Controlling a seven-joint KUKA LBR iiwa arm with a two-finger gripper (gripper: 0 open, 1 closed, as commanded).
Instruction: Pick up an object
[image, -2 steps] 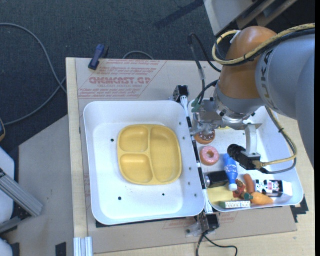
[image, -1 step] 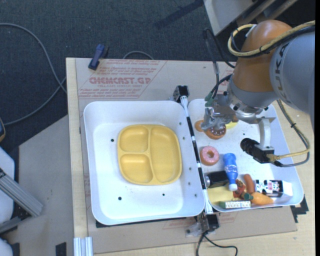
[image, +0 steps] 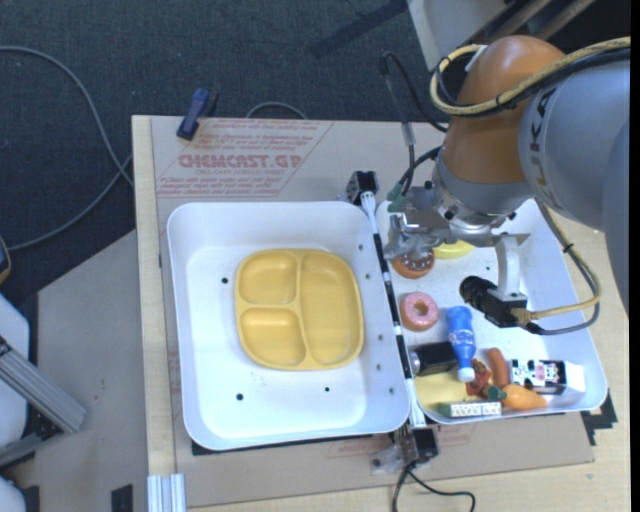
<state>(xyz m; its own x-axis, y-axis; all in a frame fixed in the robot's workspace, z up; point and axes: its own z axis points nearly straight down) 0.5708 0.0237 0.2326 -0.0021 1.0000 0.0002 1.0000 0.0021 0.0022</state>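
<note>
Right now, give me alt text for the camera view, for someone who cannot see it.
A grey and orange robot arm reaches in from the right, its end effector low over the right white bin, just above a brown doughnut. That bin also holds a pink doughnut, a blue bottle and other small items; the left white bin holds a yellow divided plate.

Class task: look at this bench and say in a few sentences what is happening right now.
A robot arm reaches in from the right, its gripper low over a brown doughnut in the right bin. A pink doughnut, blue bottle and other small toys lie nearby. The left bin holds a yellow tray.
</note>
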